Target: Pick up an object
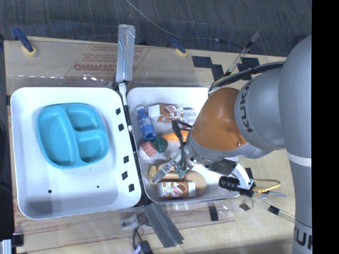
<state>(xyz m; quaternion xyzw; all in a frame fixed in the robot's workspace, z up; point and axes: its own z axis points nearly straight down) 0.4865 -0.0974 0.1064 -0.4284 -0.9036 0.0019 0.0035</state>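
Observation:
My gripper [176, 168] is low in the right bin [204, 94], just above a tan roll-shaped item with a brown label [180, 187] at the bin's front. The grey and orange wrist hides the bin's right half. A blue bottle [145, 124] lies near the bin's left wall. Behind the gripper lies a white and brown packet [172, 111]. An orange piece [169, 137] and a pink and green item [151, 147] sit just left of the gripper. A small yellowish piece [154, 171] lies beside the tan item.
The left bin [26, 194] holds a blue divided plate [73, 133]. A metal bar [125, 54] stands upright behind the divider between the bins. Clamps and cables sit on the bench around the bins.

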